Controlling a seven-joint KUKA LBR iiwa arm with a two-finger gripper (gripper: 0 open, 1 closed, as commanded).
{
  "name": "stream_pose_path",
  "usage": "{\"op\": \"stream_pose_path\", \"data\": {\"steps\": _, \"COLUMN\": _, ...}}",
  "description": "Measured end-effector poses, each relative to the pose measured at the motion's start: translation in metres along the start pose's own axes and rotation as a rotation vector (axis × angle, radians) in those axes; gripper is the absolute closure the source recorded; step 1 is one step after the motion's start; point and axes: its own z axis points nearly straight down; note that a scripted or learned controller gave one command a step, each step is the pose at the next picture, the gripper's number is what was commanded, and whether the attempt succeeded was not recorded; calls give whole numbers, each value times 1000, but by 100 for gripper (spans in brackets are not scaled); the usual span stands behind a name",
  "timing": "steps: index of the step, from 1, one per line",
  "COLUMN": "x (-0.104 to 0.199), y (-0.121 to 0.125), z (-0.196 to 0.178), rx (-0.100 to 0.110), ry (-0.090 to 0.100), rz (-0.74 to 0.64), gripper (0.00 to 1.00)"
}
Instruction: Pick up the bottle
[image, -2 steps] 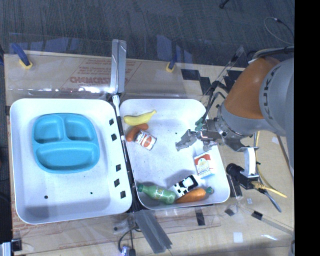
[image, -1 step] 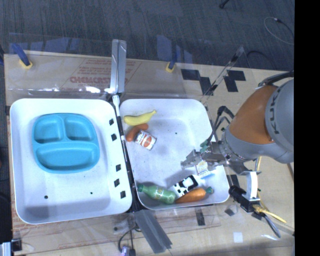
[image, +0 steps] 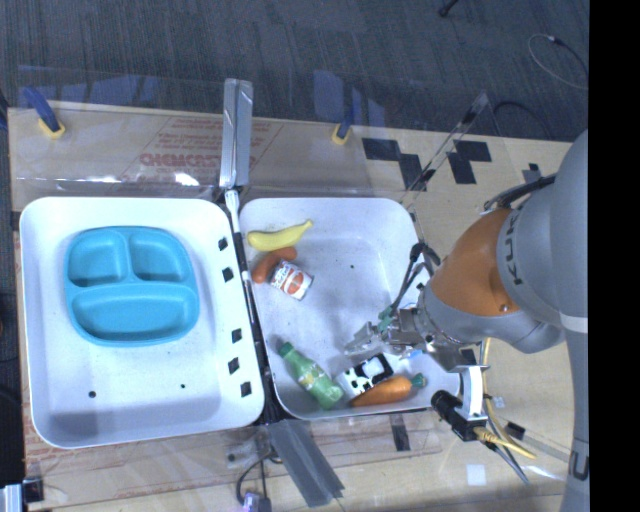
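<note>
Green bottle (image: 309, 376) lies on its side in the right bin (image: 330, 215), near the front-left corner, cap end toward upper left, body angled down-right toward the front wall. Just right of it is a black-and-white cow-pattern item (image: 364, 373), then a carrot (image: 385, 391) lying along the front wall, touching or almost touching the cow item. Bottle is not touched by anything from the arm.

Gripper (image: 385, 338) sits low in the right bin, right of the bottle and just above the cow item, apart from the bottle. Finger state: cannot tell, metal parts blur together. Nothing visibly gripped. Grey arm with orange band (image: 475, 275) comes in from the right over the bin's right edge.

Back-left of the same bin: yellow banana (image: 279, 236), below it an orange-red item (image: 265, 267) and a small red-and-white can (image: 291, 281) on its side, all close together.

Left bin (image: 50, 400) holds a blue divided tray (image: 131, 285), three compartments, in its back half.
</note>
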Motion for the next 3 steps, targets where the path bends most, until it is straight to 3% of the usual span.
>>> {"op": "stream_pose_path", "data": {"steps": 1, "x": 1, "y": -3, "z": -5, "rx": -2, "ry": -1, "rz": 128, "gripper": 0}}
{"op": "stream_pose_path", "data": {"steps": 2, "x": 4, "y": 15, "z": 0, "rx": 0, "ry": 3, "rz": 95, "gripper": 0}}
{"op": "stream_pose_path", "data": {"steps": 3, "x": 4, "y": -4, "z": -90, "rx": -2, "ry": -3, "rz": 113, "gripper": 0}}
